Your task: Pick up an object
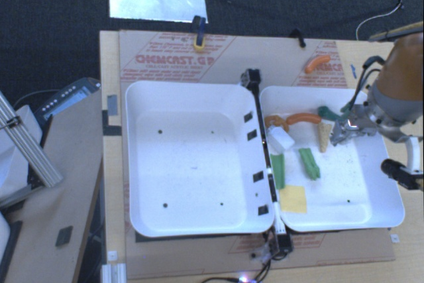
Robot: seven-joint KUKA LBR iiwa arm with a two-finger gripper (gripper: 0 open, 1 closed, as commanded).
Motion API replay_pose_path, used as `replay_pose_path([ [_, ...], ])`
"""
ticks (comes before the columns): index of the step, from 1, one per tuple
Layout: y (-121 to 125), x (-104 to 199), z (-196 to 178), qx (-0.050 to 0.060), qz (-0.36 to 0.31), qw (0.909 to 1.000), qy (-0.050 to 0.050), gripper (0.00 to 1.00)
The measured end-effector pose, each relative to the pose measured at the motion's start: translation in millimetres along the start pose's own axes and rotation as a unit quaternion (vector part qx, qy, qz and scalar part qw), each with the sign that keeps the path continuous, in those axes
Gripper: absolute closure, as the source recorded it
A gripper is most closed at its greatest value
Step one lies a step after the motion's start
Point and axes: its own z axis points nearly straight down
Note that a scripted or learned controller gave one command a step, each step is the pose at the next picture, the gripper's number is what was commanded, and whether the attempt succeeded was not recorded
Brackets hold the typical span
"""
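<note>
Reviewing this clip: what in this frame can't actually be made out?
- Gripper: small and blurred in the camera view; whether its fingers are open or shut, or touch anything, cannot be told.
- Dark green piece: partly covered by the gripper; its shape is unclear.
- Arm: cut off by the right edge.
- Orange item on the board behind the right bin: too small to identify.

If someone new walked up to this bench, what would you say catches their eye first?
Probably the grey arm with its orange band, reaching in from the right so its gripper hangs over the right bin. Next comes the bright clutter there: an orange piece, two green sticks, a white block and a yellow square, all crowded toward the left bin.
</note>
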Motion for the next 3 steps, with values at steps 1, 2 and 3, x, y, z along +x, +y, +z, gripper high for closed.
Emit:
replay_pose_path([
  [1,22.7,-3.6,-139.0,-0.016,-0.003,0.9998,-0.005,1.00],
  [2,-46.0,17.3,45.0,0.001,-0.001,1.0000,0.000,1.00],
  [3,29.3,39.3,30.4,-0.012,-0.005,0.9999,-0.003,1.00],
])
